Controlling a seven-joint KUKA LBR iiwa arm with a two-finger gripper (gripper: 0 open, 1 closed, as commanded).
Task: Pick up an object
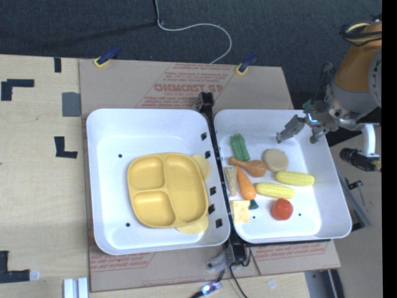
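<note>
The right bin holds several toy foods: a green vegetable, a brown drumstick, a tan round piece, two yellow corn cobs, an orange carrot, a red tomato and a yellow cheese wedge. My gripper hangs over the bin's far right corner, above and to the right of the tan piece. It is open, its fingers spread with nothing between them.
The left bin carries a yellow divided plate. A black divider runs between the bins. The arm comes in from the right. A white cable lies beyond the bins.
</note>
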